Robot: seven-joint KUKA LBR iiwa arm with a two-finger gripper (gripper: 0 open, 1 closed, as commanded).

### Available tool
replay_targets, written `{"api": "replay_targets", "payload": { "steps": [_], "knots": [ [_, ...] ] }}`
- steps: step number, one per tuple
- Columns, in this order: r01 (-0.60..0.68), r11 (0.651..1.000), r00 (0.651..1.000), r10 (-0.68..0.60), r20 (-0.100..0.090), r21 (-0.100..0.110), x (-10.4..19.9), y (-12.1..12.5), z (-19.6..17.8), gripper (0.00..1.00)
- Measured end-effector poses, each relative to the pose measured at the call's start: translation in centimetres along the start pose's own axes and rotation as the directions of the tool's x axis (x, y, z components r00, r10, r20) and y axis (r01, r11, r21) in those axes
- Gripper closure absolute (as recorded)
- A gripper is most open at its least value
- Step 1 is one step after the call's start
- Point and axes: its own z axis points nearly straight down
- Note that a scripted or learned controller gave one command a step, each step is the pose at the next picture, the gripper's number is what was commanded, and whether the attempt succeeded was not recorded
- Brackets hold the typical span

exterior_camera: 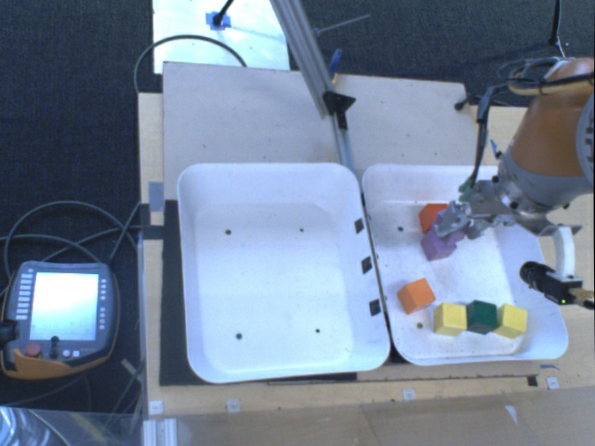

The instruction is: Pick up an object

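In the right bin [548,342] my gripper [453,227] is down over a purple block [437,244], which sits just under its tip; an orange-red block [430,216] lies right behind it. An orange cube [416,295] rests nearer the front. Along the front wall stand a yellow cube [450,319], a green cube [482,315] and another yellow cube [510,320] in a row. The gripper's body hides its fingers and how they meet the purple block.
The left bin [270,268] lies beside the right one, with a ridge between them. A slanted metal pole [311,54] crosses the back of the bench. A teach pendant [58,319] sits on the floor at left.
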Motion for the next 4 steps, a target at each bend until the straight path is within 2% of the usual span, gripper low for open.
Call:
{"api": "replay_targets", "payload": {
  "steps": [1,4],
  "knots": [
    [0.001,1.0,1.0,-0.001,-0.001,0.005,0.0,0.1,-0.1,1.0],
    [0.007,1.0,1.0,-0.007,-0.004,0.003,16.0,5.7,-2.8,1.0]
  ]
}}
